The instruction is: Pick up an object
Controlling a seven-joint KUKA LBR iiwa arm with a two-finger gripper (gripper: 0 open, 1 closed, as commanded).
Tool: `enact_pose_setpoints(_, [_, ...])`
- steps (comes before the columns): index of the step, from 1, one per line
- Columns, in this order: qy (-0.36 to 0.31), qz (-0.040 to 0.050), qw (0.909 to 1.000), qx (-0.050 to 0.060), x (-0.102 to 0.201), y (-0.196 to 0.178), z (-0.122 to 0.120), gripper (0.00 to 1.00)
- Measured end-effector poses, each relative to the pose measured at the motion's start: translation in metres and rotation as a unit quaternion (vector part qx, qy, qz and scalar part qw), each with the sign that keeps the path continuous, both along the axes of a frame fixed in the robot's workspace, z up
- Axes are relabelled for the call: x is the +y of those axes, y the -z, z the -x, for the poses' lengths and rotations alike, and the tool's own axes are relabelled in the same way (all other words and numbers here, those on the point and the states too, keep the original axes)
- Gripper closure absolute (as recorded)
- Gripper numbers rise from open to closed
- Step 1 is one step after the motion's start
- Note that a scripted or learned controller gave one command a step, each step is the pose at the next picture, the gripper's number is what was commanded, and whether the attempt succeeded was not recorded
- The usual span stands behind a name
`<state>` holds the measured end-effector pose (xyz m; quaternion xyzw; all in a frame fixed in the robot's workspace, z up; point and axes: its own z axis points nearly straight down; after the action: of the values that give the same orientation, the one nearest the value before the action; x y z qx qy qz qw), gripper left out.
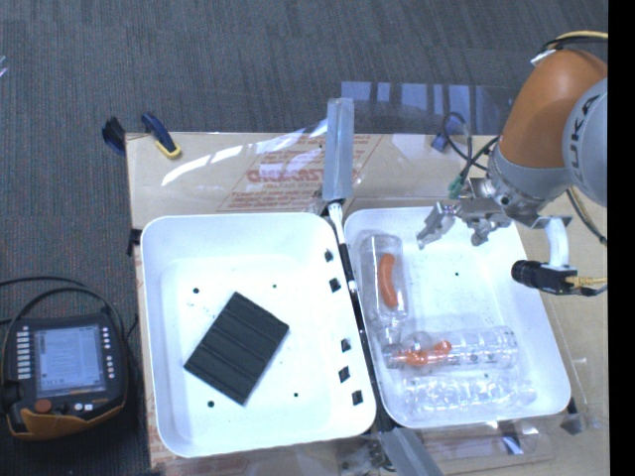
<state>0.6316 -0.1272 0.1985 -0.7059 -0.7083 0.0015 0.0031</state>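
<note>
Over the right bin: the gripper hangs above the far end of the right bin, its two fingers spread apart with nothing between them.
Arm: grey with an orange band, reaching in from the right side of the view.
Right bin contents: a clear plastic package with an orange piece inside lies along the bin's left wall, running toward the far end; a second clear package with orange parts lies across the middle; a clear crinkled package lies just beside it at the near edge.
Gripper to objects: apart from all three, nearest the package by the left wall.
Left bin: the left bin holds a black ribbed slab, lying flat and turned at an angle, near the middle.
Counter: the counter shows brown board behind the bins, with a blue-and-yellow clamp at its far left corner.
Floor: a teach pendant with a lit screen lies left of the counter.
</note>
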Motion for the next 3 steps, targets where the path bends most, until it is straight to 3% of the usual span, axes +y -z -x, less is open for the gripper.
enact_pose_setpoints(1, [-0.049, 0.0011, 0.9987, -0.015, 0.024, 0.066, -0.015, 0.0])
enact_pose_setpoints(2, [-0.138, 0.0022, 0.9902, -0.023, 0.029, 0.078, -0.024, 0.0])
enact_pose_setpoints(3, [-0.102, 0.0002, 0.9948, -0.002, -0.002, 0.013, 0.015, 0.0])
